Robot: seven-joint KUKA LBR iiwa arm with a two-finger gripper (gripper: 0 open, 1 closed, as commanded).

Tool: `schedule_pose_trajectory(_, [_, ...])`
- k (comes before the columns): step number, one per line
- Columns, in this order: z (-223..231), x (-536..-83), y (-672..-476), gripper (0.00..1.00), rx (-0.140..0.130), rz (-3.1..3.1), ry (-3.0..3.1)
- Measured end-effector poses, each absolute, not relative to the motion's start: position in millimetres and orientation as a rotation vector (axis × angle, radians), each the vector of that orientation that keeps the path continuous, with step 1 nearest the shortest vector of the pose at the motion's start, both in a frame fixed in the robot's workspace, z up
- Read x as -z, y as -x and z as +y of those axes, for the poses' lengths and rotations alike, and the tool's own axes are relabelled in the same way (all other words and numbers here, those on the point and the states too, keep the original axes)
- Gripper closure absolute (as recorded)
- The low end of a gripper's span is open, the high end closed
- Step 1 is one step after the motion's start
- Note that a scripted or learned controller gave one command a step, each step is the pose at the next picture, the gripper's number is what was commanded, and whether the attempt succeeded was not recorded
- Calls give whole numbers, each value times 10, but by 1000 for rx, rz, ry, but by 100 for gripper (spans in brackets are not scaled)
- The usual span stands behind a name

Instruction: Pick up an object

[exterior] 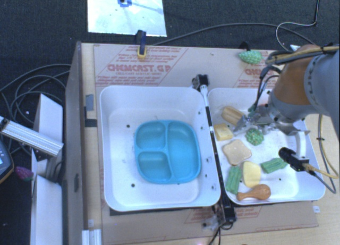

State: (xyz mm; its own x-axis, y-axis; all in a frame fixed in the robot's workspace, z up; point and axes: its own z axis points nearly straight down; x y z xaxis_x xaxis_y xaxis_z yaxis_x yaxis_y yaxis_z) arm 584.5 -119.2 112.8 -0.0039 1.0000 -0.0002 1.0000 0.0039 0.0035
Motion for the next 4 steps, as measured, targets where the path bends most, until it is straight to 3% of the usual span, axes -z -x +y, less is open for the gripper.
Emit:
schedule_pose_trajectory(1, [-1113, -844, -6690, 0, -1, 2226, -2214])
schedule_pose_trajectory(2, [-1032, -849, -6558, 0, -1, 2225, -2215])
schedule_pose_trajectory(3, [-961, -853, -6694, 0, -3, 2226, -2213])
schedule_pose_trajectory(4, [-895, -849, -6453, 0, -1, 2221, -2219])
